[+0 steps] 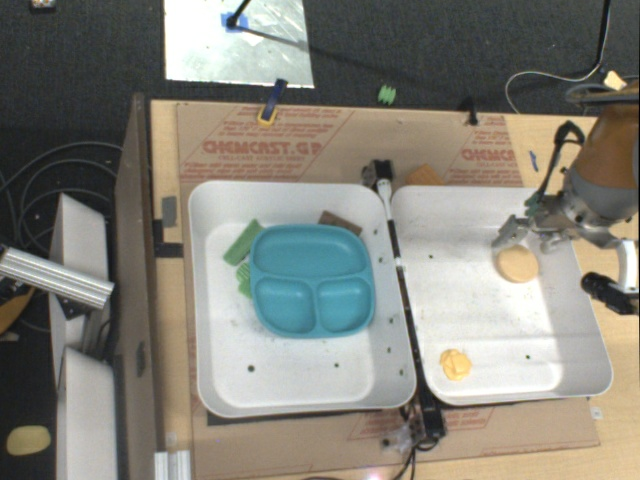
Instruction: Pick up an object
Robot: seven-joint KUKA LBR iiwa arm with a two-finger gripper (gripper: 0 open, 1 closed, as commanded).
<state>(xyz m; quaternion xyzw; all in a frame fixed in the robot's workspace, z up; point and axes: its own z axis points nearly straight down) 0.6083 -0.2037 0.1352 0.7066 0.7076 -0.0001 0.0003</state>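
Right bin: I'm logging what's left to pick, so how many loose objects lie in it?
2. A tan round piece lies near the bin's far right, just below the hand. A small yellow lump lies near the front edge. The arm may hide more.

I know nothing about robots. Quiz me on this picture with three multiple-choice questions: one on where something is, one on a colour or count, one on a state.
1. Where is the blue divided tray?
A. left bin
B. right bin
C. on the floor

2. How many compartments does the tray have?
A. two
B. three
C. five

3. The round tan piece is:
A. lying on the bin floor
B. stacked on the tray
C. outside the bins

Answers: 1 A, it sits in the left bin. 2 B, one wide section above two smaller ones. 3 A, it lies flat in the right bin, just below the gripper.
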